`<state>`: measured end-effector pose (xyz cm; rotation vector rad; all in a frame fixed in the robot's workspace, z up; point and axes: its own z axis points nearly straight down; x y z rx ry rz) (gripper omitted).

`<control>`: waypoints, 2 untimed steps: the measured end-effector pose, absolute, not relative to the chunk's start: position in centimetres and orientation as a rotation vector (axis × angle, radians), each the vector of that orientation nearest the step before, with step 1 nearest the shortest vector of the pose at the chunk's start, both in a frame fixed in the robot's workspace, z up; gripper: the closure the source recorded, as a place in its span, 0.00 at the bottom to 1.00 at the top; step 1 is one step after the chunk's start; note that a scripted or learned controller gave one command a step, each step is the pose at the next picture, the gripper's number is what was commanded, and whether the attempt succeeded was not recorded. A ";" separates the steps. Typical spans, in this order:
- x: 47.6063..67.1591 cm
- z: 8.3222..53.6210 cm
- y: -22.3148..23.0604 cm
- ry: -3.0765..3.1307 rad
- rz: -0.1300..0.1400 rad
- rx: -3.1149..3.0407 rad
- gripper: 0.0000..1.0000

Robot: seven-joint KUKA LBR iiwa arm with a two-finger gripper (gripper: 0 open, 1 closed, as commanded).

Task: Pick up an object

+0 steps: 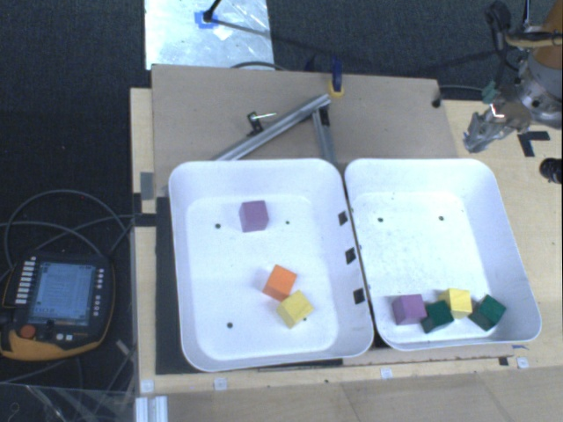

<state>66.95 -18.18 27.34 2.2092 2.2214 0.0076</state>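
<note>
The tool (482,134) hung over the table (396,112) beyond the right bin (422,178), its state indeterminable, clear of all cubes.

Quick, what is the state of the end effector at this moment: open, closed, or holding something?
End effector: cannot be told; it sits above the right bin's far corner, with no object seen in it.

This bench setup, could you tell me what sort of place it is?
Probably a robotics lab: a robot arm's gripper beside two white bins of coloured blocks, and a control pendant on the floor.
</note>
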 end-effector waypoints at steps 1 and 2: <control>64.0 25.9 -13.5 2.232 0.001 2.213 1.00; 61.3 26.3 -8.3 2.234 0.002 2.212 1.00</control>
